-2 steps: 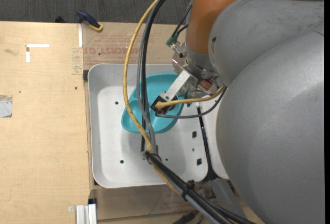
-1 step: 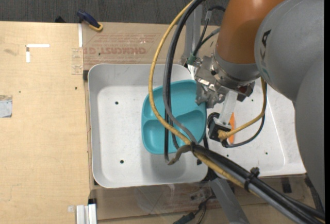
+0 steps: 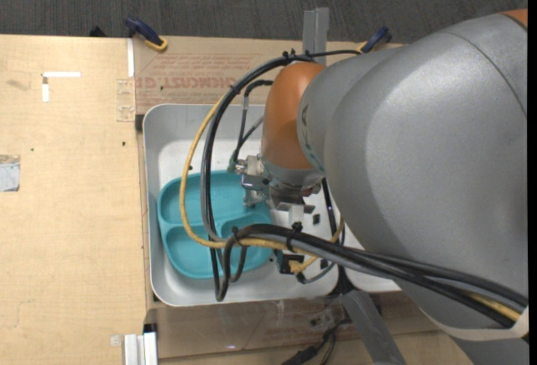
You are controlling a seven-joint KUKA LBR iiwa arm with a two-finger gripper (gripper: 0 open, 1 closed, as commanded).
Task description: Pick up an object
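Observation:
A teal two-compartment dish (image 3: 186, 225) lies in the left white bin (image 3: 159, 132), towards its near left side. The grey arm with its orange band reaches down into this bin, right over the dish's right part. My gripper (image 3: 270, 208) sits below the orange band, at the dish's right edge, and its fingers are hidden by the wrist and cables. The right part of the dish is covered by the arm and by yellow and black cables.
The arm's bulky grey body covers the right bin and much of the bench's right side. Bare wooden bench top stretches to the left of the bin. Blue clamps (image 3: 144, 31) hold the cardboard at the far edge. Cables loop across the bin's near side.

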